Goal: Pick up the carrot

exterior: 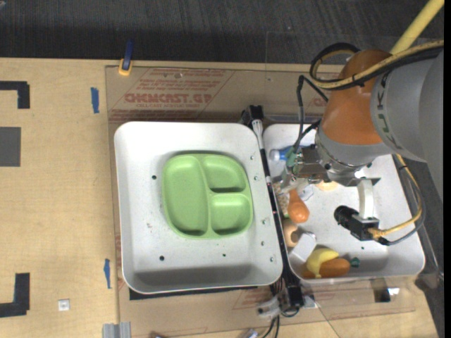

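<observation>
In the right bin (398, 248) the carrot (299, 210) lies near the left wall, hand (294, 187) just beside, grip unclear

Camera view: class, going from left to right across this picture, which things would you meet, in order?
Upper blue tape strip → green divided plate → orange toy beside the bins' shared wall → arm's orange band.

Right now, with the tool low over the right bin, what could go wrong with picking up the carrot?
1. Two look alike: the upper orange thing under the tool and the lower orange thing beside a yellow thing. The wrong one might be taken.
2. The upper orange thing lies close to the left wall of the right bin; the tool could hit that wall.
</observation>
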Motion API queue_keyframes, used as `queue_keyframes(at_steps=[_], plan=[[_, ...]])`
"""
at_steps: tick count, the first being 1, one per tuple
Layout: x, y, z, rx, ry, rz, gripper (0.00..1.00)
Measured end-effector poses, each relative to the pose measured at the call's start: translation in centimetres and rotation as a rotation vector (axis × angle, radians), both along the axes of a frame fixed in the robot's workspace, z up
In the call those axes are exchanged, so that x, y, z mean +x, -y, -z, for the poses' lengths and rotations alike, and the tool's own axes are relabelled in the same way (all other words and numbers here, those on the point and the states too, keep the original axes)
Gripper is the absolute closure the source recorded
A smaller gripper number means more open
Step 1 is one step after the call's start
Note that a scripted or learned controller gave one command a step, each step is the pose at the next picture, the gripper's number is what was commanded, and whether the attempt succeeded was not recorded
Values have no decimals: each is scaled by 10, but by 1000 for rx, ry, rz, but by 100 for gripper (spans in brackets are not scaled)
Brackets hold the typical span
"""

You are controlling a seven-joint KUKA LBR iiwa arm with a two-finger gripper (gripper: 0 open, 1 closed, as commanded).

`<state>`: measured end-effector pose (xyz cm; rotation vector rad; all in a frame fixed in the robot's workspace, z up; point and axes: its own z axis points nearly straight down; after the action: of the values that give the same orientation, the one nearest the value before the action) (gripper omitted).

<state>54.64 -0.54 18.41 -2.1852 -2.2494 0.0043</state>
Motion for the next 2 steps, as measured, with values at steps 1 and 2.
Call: queue_keyframes(at_steps=[1,2], plan=[[75,-67,0,-6,6,574,100],[75,-66,0,-6,5,575,0]])
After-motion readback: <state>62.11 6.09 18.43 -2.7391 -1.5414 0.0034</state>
